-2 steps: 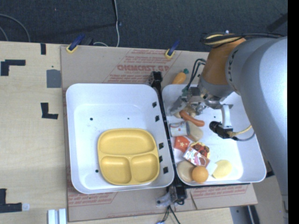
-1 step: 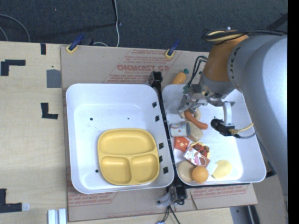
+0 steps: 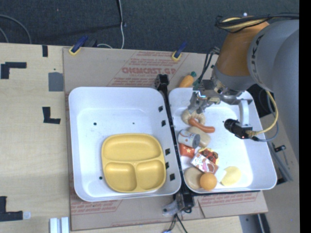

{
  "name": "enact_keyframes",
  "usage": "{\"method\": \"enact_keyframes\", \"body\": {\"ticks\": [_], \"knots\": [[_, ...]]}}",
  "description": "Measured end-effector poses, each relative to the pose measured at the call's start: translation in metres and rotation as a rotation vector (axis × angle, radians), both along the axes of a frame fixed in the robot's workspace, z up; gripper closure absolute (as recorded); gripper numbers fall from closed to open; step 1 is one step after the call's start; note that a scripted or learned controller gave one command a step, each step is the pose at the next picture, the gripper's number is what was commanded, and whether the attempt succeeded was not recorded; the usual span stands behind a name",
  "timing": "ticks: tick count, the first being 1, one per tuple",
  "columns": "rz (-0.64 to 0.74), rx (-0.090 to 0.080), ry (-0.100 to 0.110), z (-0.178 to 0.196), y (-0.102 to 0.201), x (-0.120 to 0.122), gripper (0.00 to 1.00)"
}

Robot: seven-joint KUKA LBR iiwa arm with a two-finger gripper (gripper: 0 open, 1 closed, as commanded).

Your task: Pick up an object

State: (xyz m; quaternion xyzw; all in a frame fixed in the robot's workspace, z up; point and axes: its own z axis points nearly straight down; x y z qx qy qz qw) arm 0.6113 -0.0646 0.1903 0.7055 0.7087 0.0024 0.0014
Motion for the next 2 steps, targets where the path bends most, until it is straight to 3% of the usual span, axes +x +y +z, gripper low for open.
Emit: {"method": "enact_keyframes", "body": {"ticks": [1, 2], "knots": [[-0.003, -0.001, 0.007, -0.006, -0.002, -0.001, 0.00], [-0.009, -0.002, 0.007, -0.110, -0.050, -0.010, 0.00]]}}
